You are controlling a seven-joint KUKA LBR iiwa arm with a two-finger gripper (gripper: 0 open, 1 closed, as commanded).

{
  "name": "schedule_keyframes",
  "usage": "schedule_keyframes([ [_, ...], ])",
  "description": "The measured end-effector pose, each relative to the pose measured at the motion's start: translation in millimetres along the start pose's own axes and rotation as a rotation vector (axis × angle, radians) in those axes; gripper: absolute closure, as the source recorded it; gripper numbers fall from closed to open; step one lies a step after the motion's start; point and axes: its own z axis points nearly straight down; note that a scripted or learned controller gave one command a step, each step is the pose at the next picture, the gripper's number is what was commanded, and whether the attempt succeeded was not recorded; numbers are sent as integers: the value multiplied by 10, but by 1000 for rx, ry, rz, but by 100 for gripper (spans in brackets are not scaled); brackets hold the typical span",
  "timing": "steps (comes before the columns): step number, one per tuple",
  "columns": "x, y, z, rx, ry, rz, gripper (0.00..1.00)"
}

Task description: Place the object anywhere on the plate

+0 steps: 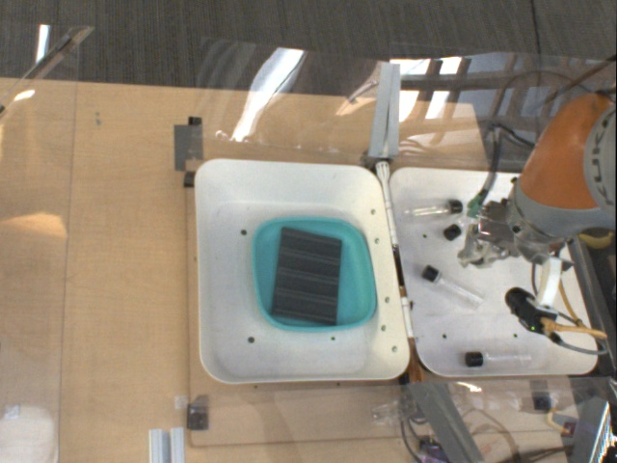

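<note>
**Q:** Near end first, what's there?
**A:** Right bin, near edge: near tube, clear, black cap on its left end, lying flat.

**Q:** Task item?
**A:** Ribbed block, dark grey, flat on the teal plate, roughly centred, long side running near to far, slightly tilted. The plate sits mid left bin.

**Q:** Gripper?
**A:** Gripper hangs over the right bin, a bit right of its middle, well apart from the block. Wide or narrow, can't tell; too small and cluttered there.

**Q:** Stuff around it?
**A:** Middle tube just left and nearer, clear, black cap on its left end, lying slantwise. Black bit just left and farther. Far tube, clear, black cap on its right end, toward the far edge.

**Q:** Arm?
**A:** Arm, grey with an orange band, in from the right over the right bin's far right corner.
</note>
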Motion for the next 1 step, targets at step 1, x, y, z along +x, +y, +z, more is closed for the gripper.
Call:
schedule_keyframes([
  [1,819,80,-752,-7,1,-99,100],
])
